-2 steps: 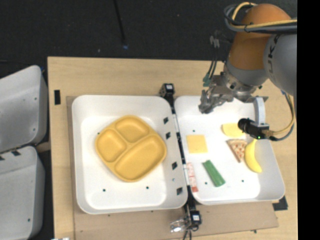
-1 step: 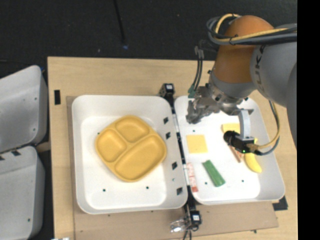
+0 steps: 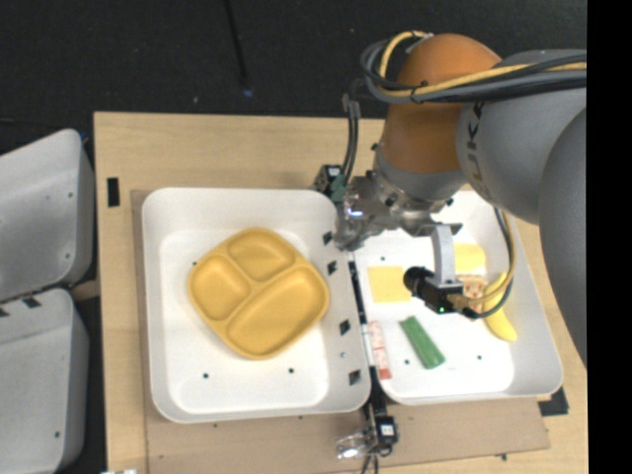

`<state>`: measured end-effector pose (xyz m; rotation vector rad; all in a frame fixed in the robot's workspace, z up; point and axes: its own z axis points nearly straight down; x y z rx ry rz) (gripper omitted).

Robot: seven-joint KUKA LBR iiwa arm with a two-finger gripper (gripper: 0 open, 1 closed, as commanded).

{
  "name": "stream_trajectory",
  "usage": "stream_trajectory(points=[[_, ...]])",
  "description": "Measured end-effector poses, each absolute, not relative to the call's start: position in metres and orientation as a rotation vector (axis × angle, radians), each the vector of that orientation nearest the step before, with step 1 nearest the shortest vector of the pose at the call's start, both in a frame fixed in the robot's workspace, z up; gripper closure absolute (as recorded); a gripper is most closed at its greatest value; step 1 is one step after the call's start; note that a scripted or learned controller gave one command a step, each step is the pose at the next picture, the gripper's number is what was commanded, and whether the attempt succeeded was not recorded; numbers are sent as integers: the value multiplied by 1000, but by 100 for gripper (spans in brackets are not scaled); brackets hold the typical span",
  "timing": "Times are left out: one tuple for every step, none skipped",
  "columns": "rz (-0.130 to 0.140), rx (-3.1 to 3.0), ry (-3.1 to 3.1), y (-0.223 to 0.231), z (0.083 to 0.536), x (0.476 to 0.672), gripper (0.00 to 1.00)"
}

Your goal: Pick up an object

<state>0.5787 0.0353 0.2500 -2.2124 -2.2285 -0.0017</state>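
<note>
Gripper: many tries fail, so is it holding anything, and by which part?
Cannot be told: the gripper is at the right bin's divider edge, and what is under it is hidden. The green bar lies apart.

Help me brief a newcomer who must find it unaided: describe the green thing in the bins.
Two white bins sit side by side; take the right bin in the view. Toward its lower edge lies a small green bar, slanted. It is the only green thing there: its neighbours, a flat square and a curved piece, are yellow.
</note>
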Motion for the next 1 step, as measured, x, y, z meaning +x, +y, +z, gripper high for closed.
stream_trajectory(points=[[-2, -2210, -2229, 88, 255, 556, 100]])
